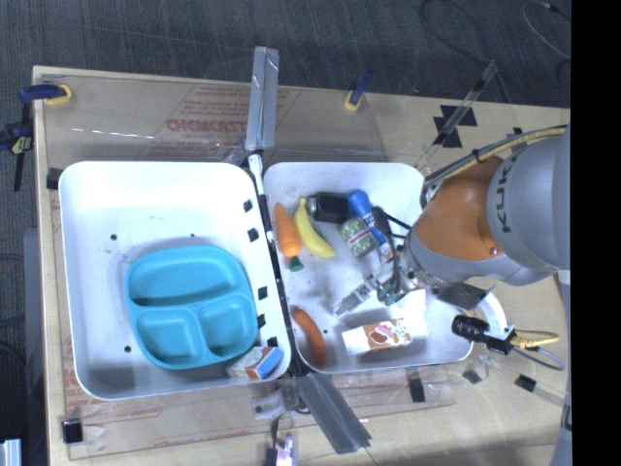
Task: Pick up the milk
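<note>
I see the small white printed milk carton point(380, 336) lying flat just below my jaws point(364, 294), long axis left-right; I cannot tell their opening.

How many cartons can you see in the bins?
2. One white carton lies on its side at the near edge of the right bin, just below the claw. A smaller carton sits in the left bin's near right corner. The arm may hide more.

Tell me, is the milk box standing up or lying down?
Lying down. The milk carton rests flat on its side near the front edge of the right bin, its printed face up, just below the gripper.
</note>
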### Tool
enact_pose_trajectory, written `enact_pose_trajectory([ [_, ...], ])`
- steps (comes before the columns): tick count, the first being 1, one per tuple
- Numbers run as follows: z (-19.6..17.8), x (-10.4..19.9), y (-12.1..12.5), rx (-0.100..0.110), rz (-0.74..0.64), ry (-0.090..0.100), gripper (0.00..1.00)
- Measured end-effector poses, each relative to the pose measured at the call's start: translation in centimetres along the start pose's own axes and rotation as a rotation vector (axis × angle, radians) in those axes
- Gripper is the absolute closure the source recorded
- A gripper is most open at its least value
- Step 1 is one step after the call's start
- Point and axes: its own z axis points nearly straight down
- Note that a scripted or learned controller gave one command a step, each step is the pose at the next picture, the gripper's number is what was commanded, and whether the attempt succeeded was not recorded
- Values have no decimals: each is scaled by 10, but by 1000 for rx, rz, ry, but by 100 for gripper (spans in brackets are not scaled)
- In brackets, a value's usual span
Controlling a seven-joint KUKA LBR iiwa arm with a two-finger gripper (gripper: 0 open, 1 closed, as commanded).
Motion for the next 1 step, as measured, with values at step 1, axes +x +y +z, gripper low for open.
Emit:
enact_pose_trajectory([
  [1, -115, 14, -25, -3, -44, -4, 0],
])
